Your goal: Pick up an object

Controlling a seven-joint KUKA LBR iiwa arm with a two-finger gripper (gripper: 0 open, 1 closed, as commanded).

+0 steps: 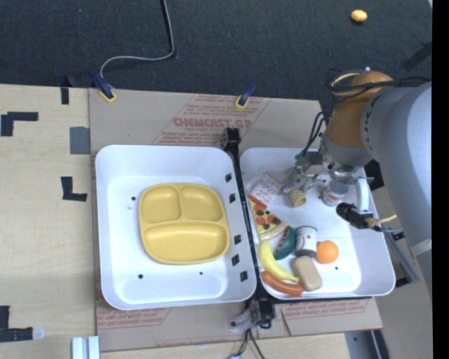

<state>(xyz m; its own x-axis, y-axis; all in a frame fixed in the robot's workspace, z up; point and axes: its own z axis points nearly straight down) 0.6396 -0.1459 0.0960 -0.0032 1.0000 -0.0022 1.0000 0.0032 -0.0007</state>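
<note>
Cardboard-topped bench printed "CHEMCAST", two white bins, gripper low in right bin, grip state unclear, tan lump just beside it, yellow tray left.

Counter: light wood-grain surface with black tape marks at left. A brown cardboard sheet with red lettering lies on it, held at its far edge by two blue-and-yellow clamps. Beyond the far edge, dark speckled carpet floor. A thin white cable loops over the carpet. Small orange ball on carpet, far right. Lighting even, shadows soft.
</note>
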